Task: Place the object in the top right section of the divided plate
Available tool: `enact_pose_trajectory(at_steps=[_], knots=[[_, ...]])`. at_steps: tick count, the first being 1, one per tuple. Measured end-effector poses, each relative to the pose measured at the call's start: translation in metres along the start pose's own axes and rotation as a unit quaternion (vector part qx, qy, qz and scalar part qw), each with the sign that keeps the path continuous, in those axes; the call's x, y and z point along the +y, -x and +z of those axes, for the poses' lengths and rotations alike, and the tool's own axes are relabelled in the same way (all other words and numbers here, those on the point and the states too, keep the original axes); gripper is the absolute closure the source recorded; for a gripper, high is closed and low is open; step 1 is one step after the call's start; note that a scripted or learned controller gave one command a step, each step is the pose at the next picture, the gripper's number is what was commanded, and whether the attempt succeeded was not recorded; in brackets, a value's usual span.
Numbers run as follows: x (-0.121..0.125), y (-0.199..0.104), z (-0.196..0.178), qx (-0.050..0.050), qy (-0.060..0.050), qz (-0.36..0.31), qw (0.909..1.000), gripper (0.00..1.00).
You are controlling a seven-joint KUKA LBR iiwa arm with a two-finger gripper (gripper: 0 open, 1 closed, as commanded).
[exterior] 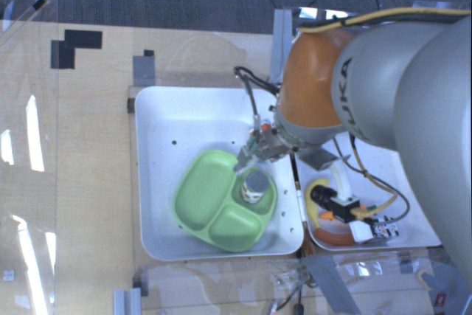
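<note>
Camera view — gripper (254, 153) over green divided plate (200, 192), grip state unreadable, small object (254, 188) below — indistinct.

Two shallow white bins stand on the bench, a left bin (169, 122) and a right bin (417, 221). One green divided plate (203, 192) lies in the left bin and has three compartments: one large and two smaller. One small round object (254, 188) sits in the plate's top right compartment. In the right bin, at least two loose things can be counted, one yellow item (316, 214) and one red item (335, 237); both are partly hidden, so the total there cannot be fixed. One arm (398, 77) carries one orange band (313, 77) and one gripper (248, 158). Two black patches mark the bench: one L-shaped patch (74, 40) and one small patch (148, 53).
</note>
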State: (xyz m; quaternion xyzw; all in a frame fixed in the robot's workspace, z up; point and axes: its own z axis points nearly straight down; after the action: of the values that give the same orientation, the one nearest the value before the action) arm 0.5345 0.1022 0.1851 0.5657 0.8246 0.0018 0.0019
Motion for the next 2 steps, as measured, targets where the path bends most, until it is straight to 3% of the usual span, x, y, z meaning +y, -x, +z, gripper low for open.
enact_pose_trajectory(at_steps=[1, 2], knots=[[0.000, 0.000, 0.000, 0.000, 0.000, 0.000, 1.0000, 0.00], [0.038, -0.024, -0.073, 0.000, 0.002, -0.064, 0.9980, 0.00]])
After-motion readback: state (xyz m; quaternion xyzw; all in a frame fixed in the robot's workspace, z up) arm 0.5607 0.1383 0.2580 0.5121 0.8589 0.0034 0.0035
